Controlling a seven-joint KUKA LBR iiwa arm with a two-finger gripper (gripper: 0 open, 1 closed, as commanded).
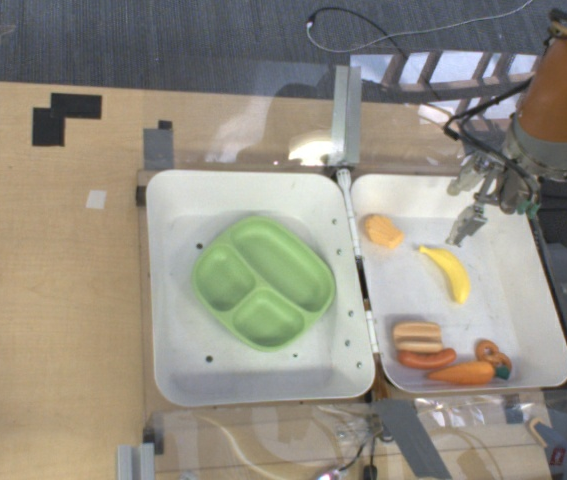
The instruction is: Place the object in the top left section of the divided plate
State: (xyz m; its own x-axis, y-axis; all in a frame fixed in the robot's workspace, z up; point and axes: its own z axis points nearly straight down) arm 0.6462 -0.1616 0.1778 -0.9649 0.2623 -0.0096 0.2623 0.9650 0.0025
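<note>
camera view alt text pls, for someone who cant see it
A green divided plate sits in the left bin, while the robot's hand hovers over the right bin, which holds a banana, hot dog, carrot and other toy foods.

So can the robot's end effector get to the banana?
Probably yes. The end effector hangs over the right bin, up and to the right of the banana. Nothing lies between them, and the other toy foods sit apart from it.

The divided plate (263,282) lies in the left bin (173,368); food lies in the right bin (523,268).
</note>
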